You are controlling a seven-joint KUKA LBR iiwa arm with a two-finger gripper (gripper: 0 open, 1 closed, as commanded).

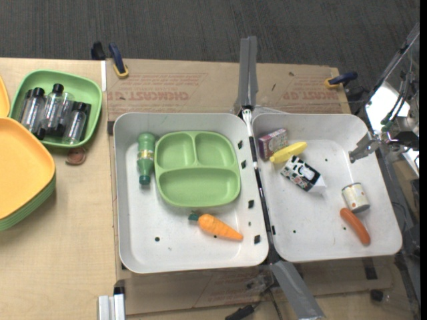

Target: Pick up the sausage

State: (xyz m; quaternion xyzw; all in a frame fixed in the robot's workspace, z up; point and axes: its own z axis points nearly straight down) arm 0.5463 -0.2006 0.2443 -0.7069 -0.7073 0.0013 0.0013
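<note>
The sausage (355,225) is a short orange-red link. It lies at a slant near the front right corner of the right bin (320,249). Just above it, almost touching its upper end, lies a small tan and white can (355,197) on its side. Nothing is gripping the sausage.
The right bin also holds a pink carton (273,141), a yellow banana (287,152) and a black-and-white box (301,174). A grey metal part (362,149) juts over its right rim. In the left bin (133,245) are a green divided plate (197,169), a green bottle (145,156) and a carrot (220,227).
</note>
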